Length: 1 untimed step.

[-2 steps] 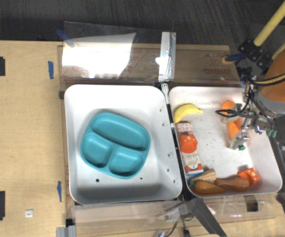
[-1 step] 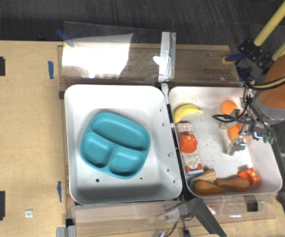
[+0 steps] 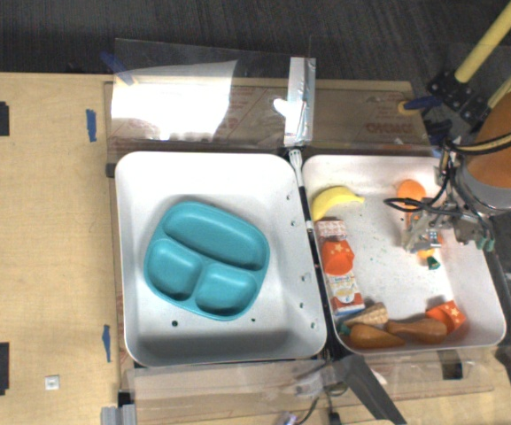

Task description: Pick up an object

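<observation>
1. Left bin (image 3: 140, 184): holds one teal divided plate (image 3: 206, 259) with three compartments, lying flat near the middle, nothing on it.
2. Right bin (image 3: 476, 299): several small things, mostly along its left and near edges.
3. Yellow banana (image 3: 333, 201) at the far left corner of the right bin, close to the wall between the bins.
4. Just below the banana, an orange cup (image 3: 337, 257) sits on a flat printed packet (image 3: 344, 286) that runs along the left wall.
5. Along the near edge: a brown bread roll (image 3: 401, 331), with a small orange piece (image 3: 447, 313) touching its right end.
6. An orange ball (image 3: 410, 190) lies at the far side of the right bin, just beside the gripper.
7. Gripper (image 3: 425, 235) is down in the right bin, right of centre, cables around it. Small orange-and-green bit (image 3: 431, 258) right below the tips.
8. Fingers: too small and cluttered, cannot tell how far open or whether anything is held.
</observation>
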Available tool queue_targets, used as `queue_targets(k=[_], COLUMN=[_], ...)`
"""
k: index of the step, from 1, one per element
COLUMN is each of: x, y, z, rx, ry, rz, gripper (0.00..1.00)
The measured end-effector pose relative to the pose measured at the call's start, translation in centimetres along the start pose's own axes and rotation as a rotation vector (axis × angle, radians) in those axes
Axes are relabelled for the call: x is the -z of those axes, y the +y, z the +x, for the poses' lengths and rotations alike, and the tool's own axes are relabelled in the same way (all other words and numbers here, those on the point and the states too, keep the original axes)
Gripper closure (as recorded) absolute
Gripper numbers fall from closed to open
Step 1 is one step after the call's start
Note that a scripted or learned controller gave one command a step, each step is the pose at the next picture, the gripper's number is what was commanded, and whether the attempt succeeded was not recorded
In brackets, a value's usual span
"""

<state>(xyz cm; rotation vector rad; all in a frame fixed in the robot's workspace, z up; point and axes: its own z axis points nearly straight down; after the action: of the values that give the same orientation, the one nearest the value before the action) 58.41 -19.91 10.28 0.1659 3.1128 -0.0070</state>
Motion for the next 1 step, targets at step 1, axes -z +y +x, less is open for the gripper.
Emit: queue_targets(k=[1], x=[-0.1], y=[0.03], z=[0.05], rx=[0.0], ry=[0.002], rz=[0.0], gripper=[0.0])
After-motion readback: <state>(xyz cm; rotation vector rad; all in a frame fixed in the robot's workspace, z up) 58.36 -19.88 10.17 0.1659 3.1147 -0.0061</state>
